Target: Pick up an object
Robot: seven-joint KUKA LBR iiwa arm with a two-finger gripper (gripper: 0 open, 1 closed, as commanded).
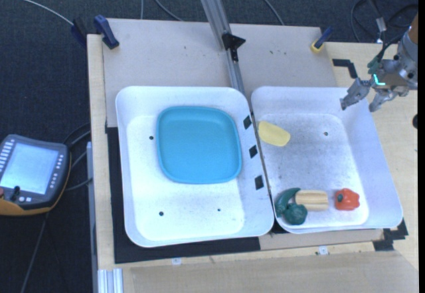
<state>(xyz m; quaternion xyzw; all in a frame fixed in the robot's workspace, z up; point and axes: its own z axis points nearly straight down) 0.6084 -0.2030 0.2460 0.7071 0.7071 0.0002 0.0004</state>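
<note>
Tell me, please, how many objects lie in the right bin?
4: a yellow piece near its upper left, then a green vegetable, a tan block and a red pepper along its bottom edge.

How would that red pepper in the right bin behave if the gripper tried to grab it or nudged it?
The red pepper looks like a small rounded toy, so it is probably light and stiff. Its smooth, glossy skin may slip between the fingers. It lies close to the right bin wall and beside the tan piece, so a nudge could roll it against either. The gripper appears open.
</note>
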